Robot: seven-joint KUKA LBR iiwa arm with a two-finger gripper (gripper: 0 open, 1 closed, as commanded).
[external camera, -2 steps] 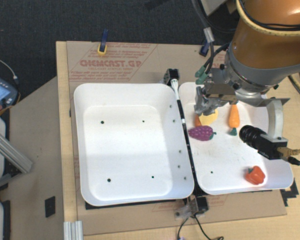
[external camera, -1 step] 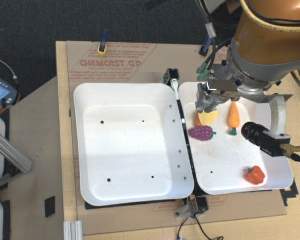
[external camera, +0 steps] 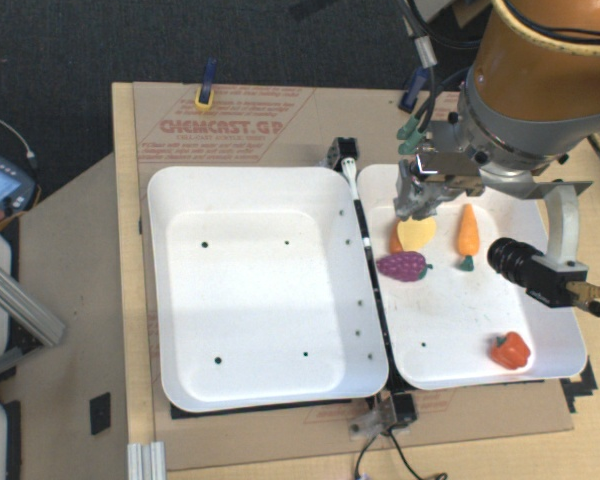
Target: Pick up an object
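A brown cardboard sheet (external camera: 230, 118) printed with red lettering lies under both bins, and a small blue and yellow clamp (external camera: 207, 88) grips its far edge. The left bin (external camera: 180, 268) is a shallow white tray with a few dark dots on its floor. A black clip (external camera: 342, 153) sits at the far end of the seam where that bin meets the right bin (external camera: 460, 353), and another clip (external camera: 398, 408) holds the near end of the same seam.

In the right bin, a purple toy bunch of grapes (external camera: 403, 266) lies closest to the seam. Just beyond the grapes, toward the far wall, a pale yellow toy piece (external camera: 416, 233) rests with a sliver of orange at its left side. The gripper (external camera: 416, 204) is down directly over the far edge of that yellow piece, touching or nearly touching it; whether its fingers are spread or closed cannot be told from this angle, and nothing is seen clamped between them. Right of the yellow piece, an orange toy carrot (external camera: 467, 232) lies lengthwise with its green end pointing toward the near side. A red toy pepper (external camera: 511, 350) sits well apart from the grapes, near the right bin's near right corner. The arm's grey body with its orange band (external camera: 545, 28) looms above the far right part of this bin.
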